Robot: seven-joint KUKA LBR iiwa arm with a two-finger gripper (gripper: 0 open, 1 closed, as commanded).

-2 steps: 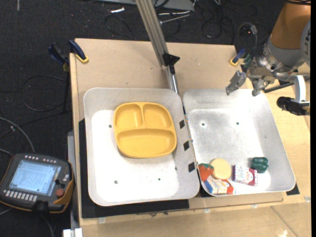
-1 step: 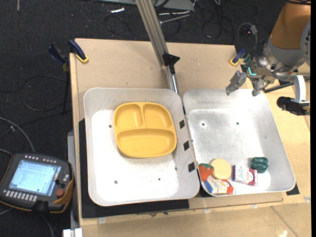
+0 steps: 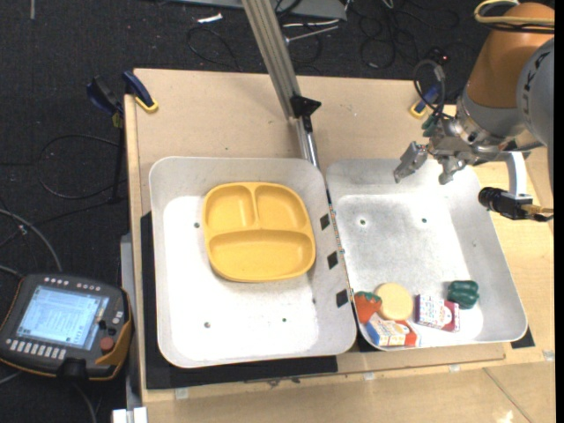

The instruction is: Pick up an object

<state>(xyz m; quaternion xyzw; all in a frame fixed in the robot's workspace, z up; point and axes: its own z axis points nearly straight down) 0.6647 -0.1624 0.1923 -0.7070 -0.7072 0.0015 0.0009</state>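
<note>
My gripper [image 3: 429,167] hangs open over the far edge of the right bin [image 3: 414,236], its two fingers spread apart with nothing between them. Several small objects lie along the near edge of that bin, well away from the gripper: a round yellow piece [image 3: 394,302], a red and orange item [image 3: 367,304], a red and white box [image 3: 389,331], a small patterned packet [image 3: 435,312] and a green item [image 3: 463,293].
A yellow divided plate [image 3: 258,232] sits in the left bin [image 3: 176,324]. A slanted metal pole [image 3: 275,47] meets the bench between the bins' far corners. A teach pendant [image 3: 62,326] lies off the bench at the lower left.
</note>
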